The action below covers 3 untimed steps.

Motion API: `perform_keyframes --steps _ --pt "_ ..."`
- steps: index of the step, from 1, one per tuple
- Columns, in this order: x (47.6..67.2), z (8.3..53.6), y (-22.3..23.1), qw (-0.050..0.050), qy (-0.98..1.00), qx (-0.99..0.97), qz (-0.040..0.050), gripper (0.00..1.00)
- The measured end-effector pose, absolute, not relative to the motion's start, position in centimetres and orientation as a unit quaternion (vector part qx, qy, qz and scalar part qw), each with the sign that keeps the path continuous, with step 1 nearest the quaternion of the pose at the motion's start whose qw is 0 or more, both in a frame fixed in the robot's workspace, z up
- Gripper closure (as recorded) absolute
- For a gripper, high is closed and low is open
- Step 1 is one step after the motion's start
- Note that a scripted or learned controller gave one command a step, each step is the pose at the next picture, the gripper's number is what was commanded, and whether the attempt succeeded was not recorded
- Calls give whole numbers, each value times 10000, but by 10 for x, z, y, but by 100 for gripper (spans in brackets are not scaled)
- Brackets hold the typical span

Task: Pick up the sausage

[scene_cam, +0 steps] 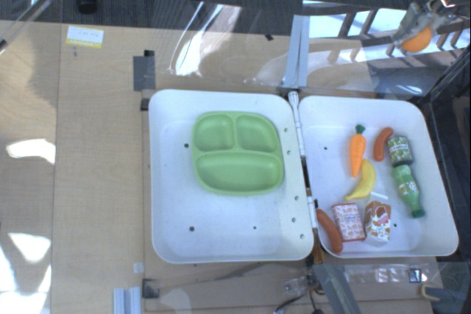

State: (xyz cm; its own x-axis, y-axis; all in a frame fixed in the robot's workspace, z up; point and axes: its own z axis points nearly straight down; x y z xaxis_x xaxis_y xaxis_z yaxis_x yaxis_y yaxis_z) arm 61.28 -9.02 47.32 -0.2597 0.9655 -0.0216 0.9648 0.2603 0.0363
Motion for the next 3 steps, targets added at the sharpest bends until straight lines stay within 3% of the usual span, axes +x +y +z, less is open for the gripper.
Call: perform_keyframes --steps 2,3 --pt "617 497 -86 301 7981 6017 113 100" --pt "542 436 -128 38 8068 5909 15 100"
